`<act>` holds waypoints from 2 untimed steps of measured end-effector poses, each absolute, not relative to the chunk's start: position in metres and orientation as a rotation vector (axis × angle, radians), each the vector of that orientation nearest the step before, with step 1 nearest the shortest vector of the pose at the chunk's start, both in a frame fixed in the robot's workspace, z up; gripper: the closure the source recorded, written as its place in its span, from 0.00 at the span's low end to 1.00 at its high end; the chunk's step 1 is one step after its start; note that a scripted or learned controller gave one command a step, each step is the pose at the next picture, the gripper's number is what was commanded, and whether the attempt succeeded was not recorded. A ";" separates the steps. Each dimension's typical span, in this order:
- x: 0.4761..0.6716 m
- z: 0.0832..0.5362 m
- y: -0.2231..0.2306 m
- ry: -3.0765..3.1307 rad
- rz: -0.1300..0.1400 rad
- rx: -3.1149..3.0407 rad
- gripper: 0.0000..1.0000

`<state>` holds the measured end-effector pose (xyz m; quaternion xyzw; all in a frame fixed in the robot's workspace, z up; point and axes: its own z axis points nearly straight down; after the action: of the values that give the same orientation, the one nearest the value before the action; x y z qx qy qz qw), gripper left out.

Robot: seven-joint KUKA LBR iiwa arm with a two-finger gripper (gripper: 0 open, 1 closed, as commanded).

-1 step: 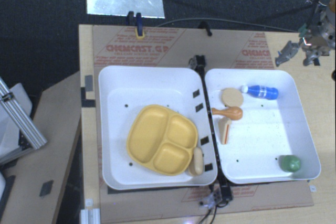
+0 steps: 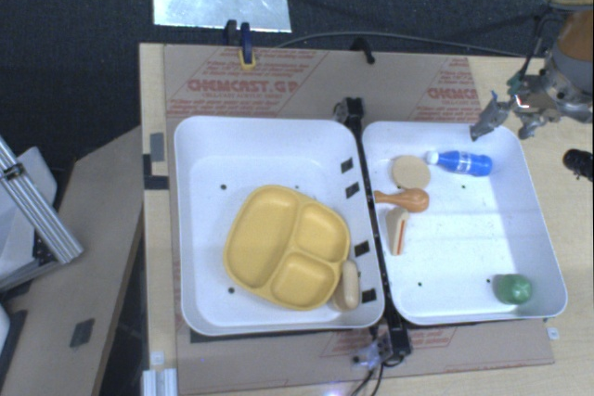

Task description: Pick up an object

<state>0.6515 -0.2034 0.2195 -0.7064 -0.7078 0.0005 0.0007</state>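
The hand (image 2: 509, 118) hangs above the far right corner of the right bin (image 2: 543, 227), at the end of the grey arm (image 2: 571, 60) that reaches in from the counter's right edge. Its two fingers are spread apart and point down toward the bin's back rim, with nothing between them.

No object is picked yet, so the step in hand looks like the approach: the hand is over the bin but not down among the things. The nearest candidate is the blue bottle (image 2: 461, 163), lying on its side near the bin's far edge, just below and left of the hand. Beside it, toward the divider between the bins, sit a round tan disc (image 2: 409, 171), an orange-brown spoon-like piece (image 2: 406, 198), and a pale wedge with a red stripe (image 2: 396, 230). A green ball (image 2: 511, 288) rests alone in the near right corner, well apart from the others.

The left bin (image 2: 209, 153) carries a yellow divided tray (image 2: 286, 246) with a small beige piece (image 2: 348, 284) touching its near right edge.

The next move probably calls for a short shift left and toward the near side, placing the fingers astride the bottle's narrow width, then a straight descent. The bottle is round and may roll if one finger touches first.
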 end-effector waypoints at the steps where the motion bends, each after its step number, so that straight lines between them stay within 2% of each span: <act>1: 0.647 0.175 -0.197 -2.224 0.001 -2.218 0.00; 2: 0.642 0.131 -0.191 -2.224 0.001 -2.218 0.00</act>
<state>0.6419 -0.1914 0.1307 -0.7062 -0.7080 0.0002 0.0002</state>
